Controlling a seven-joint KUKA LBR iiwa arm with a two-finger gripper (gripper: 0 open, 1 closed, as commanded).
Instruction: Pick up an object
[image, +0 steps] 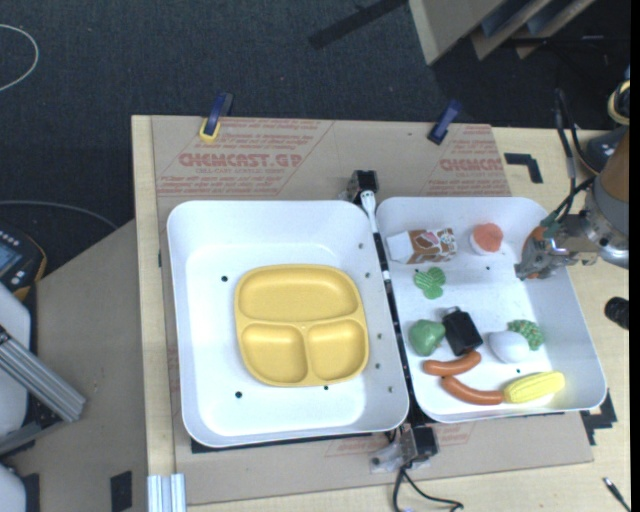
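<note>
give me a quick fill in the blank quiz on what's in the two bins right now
1. The yellow divided tray lies in the ____ bin.
2. The tray has ____ compartments.
3. The corn cob lies in the right bin, near the corner on the ____ side.
4. The gripper is at the ____ edge of the right bin.

Missing words: left; three; right; right
</note>
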